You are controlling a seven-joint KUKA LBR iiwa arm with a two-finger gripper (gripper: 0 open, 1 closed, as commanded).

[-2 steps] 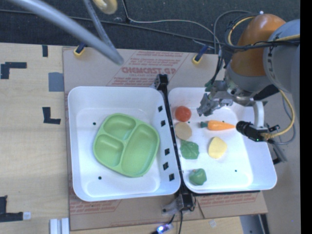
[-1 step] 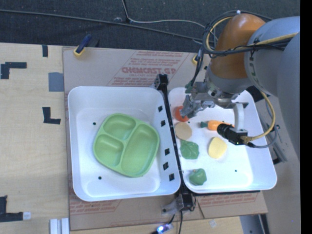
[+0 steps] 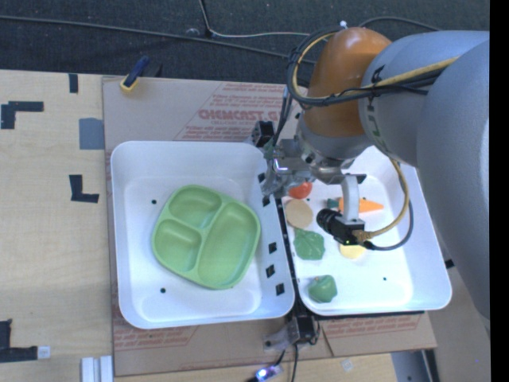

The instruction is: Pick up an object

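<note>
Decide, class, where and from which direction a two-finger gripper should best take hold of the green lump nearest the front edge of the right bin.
Probably across the middle of the green lump, coming straight down from above. It is small, rounded and lies apart from the other pieces, with bare right bin floor on both sides for the fingers.

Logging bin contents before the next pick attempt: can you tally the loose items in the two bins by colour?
Green: 3, the divided plate in the left bin and two lumps in the right bin
Orange: 1, carrot-like piece
Red: 1
Tan: 1, disc
Yellow: 1, partly hidden by the arm
Total: 7 that I can see
</note>
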